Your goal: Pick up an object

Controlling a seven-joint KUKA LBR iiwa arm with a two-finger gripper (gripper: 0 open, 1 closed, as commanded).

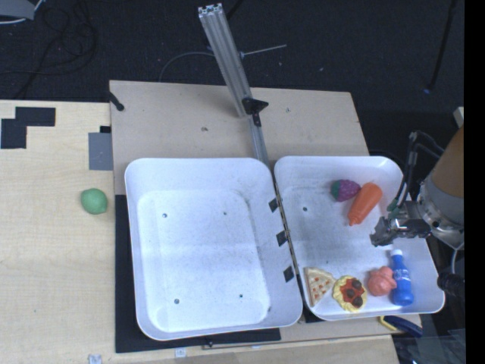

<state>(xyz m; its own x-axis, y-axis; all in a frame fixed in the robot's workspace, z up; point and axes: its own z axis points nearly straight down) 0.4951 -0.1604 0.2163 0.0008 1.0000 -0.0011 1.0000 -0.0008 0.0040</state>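
Six small toys lie in the right bin (318,169); grip the stiff carrot (364,202) mid-body. You cannot tell the gripper (386,232) state.

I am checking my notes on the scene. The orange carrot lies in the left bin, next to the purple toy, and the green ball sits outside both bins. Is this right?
Not quite. The camera view shows the orange carrot in the right bin, not the left one. It does lie next to the purple toy, and the green ball sits outside both bins.
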